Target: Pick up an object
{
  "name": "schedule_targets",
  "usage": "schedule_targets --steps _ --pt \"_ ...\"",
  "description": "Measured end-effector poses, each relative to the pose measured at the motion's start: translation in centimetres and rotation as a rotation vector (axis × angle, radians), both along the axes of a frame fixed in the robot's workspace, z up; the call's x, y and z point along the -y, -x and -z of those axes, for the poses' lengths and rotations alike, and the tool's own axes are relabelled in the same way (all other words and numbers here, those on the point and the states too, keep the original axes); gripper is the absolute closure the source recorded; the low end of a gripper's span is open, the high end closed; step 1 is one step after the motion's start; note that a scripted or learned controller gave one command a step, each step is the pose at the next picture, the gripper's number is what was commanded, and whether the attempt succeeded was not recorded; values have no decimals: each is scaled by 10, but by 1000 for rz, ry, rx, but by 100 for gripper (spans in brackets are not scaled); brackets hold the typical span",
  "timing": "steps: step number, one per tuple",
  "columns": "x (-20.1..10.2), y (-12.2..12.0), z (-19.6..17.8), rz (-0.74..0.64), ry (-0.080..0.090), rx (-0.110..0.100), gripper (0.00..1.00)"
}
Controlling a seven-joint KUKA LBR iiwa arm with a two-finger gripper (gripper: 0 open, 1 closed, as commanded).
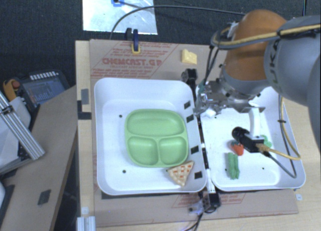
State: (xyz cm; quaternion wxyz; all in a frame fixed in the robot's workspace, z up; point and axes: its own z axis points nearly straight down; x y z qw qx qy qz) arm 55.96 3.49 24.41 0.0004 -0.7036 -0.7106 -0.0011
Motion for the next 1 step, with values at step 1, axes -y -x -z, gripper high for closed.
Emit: schedule_targets --steps 1 --pt "-44 26 1 0 0 -2 100"
